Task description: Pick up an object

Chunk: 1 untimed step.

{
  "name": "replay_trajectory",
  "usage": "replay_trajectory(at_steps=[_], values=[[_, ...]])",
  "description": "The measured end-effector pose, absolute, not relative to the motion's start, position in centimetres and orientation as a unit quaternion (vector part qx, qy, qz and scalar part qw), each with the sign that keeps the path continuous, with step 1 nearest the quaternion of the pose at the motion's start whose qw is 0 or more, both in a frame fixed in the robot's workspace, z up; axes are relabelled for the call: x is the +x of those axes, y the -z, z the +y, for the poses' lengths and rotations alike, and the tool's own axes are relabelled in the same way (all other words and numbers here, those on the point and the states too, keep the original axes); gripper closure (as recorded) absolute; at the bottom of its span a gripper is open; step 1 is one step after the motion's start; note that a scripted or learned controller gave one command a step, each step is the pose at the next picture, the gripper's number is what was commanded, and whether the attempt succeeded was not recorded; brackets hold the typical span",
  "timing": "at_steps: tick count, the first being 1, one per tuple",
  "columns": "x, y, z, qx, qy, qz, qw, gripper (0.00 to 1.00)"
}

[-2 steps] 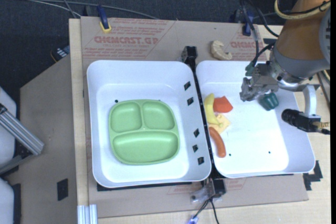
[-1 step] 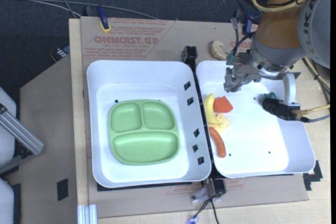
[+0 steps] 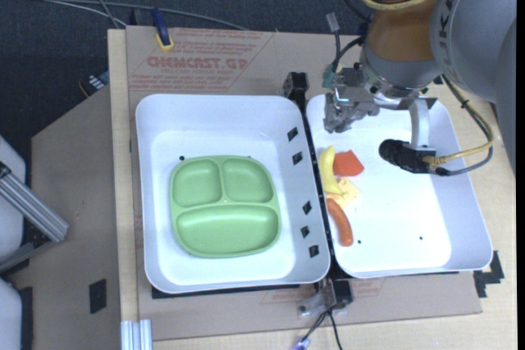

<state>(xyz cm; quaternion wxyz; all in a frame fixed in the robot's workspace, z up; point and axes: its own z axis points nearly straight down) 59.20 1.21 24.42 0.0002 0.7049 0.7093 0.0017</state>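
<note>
My gripper [image 3: 339, 120] hangs over the back left part of the right bin [image 3: 426, 250], a little behind the toy foods. Nothing shows between its fingers. Along that bin's left wall lie a yellow banana-like piece [image 3: 327, 165], a red-orange wedge [image 3: 349, 164], a pale yellow piece [image 3: 346, 191] and an orange-red sausage shape [image 3: 340, 223]. They sit close together in a row from back to front.
The left bin [image 3: 156, 135] holds a green divided plate [image 3: 225, 205]. A ridge with small black clips [image 3: 307, 201] separates the two bins. The right half of the right bin is bare white floor. Cardboard [image 3: 205, 53] lies under the bins.
</note>
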Motion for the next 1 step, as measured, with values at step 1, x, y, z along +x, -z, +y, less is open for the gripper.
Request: replay_trajectory(at_steps=[1], values=[[60.32,-23.71,5.54,0.705,-0.001,0.709,0.0,1.0]])
